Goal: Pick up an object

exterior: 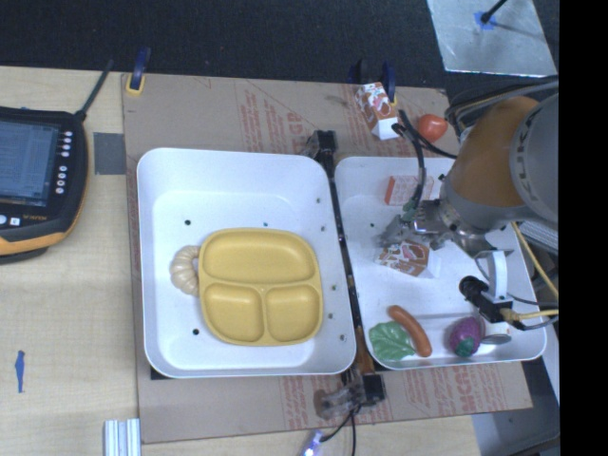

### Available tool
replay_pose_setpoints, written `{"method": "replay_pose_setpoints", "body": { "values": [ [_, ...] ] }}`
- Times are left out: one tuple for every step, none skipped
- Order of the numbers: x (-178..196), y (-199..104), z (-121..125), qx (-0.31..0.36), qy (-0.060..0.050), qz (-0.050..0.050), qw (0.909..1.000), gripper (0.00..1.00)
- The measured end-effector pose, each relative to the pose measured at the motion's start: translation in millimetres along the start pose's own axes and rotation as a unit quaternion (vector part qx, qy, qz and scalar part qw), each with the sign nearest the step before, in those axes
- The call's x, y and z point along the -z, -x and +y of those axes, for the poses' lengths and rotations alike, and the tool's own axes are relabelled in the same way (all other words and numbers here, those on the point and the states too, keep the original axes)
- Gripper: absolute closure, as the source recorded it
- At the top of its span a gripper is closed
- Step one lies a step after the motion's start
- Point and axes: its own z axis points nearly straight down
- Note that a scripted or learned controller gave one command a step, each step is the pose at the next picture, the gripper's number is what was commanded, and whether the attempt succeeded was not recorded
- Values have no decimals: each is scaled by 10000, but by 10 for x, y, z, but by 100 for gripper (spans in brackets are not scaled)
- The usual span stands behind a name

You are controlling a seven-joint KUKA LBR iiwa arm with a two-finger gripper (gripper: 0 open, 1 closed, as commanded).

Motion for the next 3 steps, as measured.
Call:
{"method": "replay_pose_setpoints", "body": {
  "values": [
    [-15,116,72,42,-96,104,9999,0],
    [-14,123,40,46,-55,100,9999,0],
    [-155,246,858,23,-178,74,9998,0]
  ]
}}
